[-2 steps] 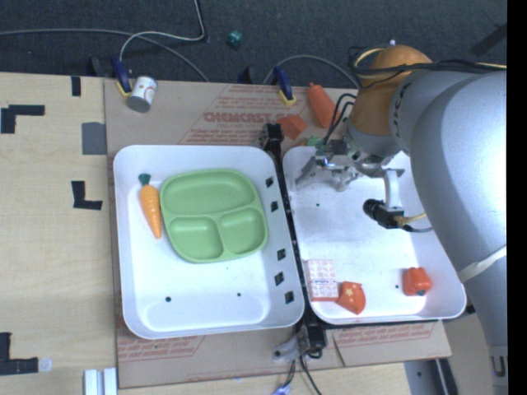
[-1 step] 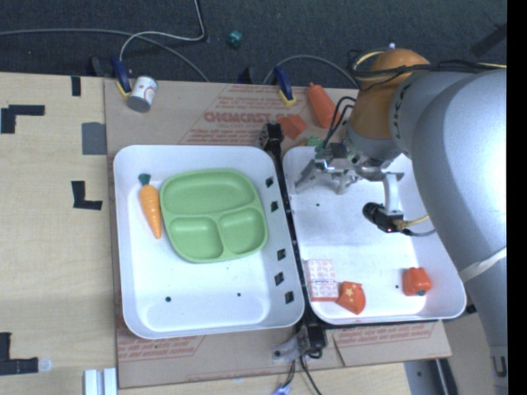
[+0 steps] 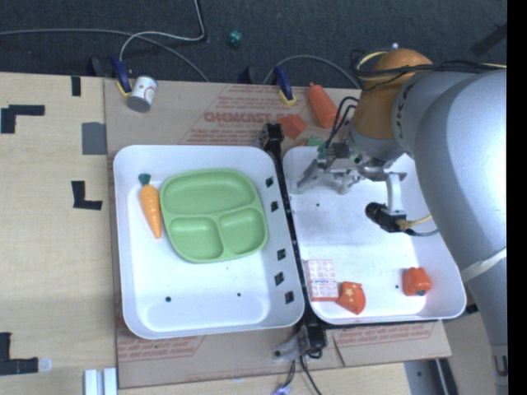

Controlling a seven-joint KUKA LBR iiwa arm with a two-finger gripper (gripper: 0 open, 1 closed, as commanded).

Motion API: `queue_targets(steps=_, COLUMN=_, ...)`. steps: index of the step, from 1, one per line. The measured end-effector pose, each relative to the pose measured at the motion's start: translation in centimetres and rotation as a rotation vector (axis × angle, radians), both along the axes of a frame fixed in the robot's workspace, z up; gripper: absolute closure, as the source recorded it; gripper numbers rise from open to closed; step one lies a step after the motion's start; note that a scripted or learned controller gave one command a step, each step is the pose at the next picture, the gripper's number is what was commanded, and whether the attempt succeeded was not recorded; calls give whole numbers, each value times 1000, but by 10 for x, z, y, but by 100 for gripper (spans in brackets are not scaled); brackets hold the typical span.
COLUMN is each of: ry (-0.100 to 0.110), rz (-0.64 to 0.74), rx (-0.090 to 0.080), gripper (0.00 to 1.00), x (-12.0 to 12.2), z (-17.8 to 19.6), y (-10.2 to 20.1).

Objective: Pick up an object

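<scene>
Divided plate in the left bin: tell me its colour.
Light green, plain and unpatterned. The divided plate shows clearly in the camera view, beside the carrot.

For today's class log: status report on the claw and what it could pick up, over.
Claw low over right bin, far end, nothing seen held. Strawberry and orange piece near end, untouched. Carrot beside green plate, left bin.

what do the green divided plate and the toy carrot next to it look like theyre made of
Green divided plate: likely moulded plastic, one even colour with a soft sheen and rounded compartment edges. Toy carrot: probably plastic too, smooth uniform orange with a small green top; rubber or foam can't be ruled out.
</scene>
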State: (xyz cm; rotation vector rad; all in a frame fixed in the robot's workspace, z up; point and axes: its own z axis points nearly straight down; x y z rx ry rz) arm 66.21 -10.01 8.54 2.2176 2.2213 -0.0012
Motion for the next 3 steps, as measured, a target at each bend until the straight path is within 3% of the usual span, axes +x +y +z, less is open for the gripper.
queue_targets(steps=3, ry=1, rz=-1, rx=1, gripper=0, x=6, z=0, y=5)
